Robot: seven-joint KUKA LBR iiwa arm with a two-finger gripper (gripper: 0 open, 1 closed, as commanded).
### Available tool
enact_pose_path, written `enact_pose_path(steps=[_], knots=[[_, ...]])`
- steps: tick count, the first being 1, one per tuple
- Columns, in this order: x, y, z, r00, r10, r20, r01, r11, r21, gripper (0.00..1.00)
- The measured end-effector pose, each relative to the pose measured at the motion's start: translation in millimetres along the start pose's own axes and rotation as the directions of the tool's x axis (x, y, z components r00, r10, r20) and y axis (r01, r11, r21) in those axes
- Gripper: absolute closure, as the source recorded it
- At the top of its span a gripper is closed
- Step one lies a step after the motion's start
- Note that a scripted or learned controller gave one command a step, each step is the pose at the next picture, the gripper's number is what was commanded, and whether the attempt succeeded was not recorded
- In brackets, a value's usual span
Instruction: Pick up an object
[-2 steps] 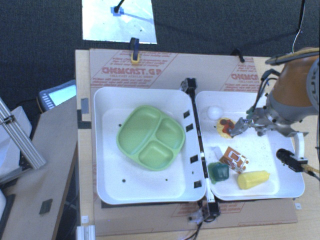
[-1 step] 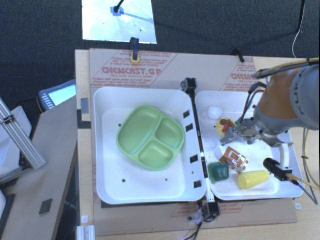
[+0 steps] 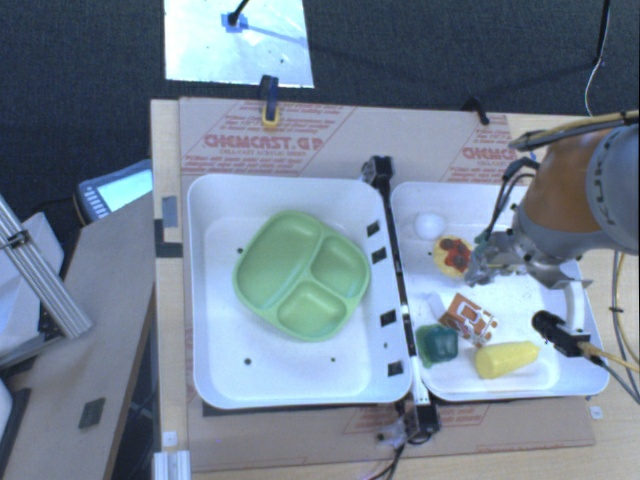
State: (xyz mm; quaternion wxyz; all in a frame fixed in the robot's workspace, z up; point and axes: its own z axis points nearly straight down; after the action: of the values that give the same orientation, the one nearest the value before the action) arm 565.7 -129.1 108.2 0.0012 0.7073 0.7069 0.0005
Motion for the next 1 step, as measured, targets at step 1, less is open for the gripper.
enact_pose_path(steps=[1], knots=[[3.1, 0.7, -43.8, 1.000, -0.004, 0.000, 0.004, 1.000, -0.003, 1.00]])
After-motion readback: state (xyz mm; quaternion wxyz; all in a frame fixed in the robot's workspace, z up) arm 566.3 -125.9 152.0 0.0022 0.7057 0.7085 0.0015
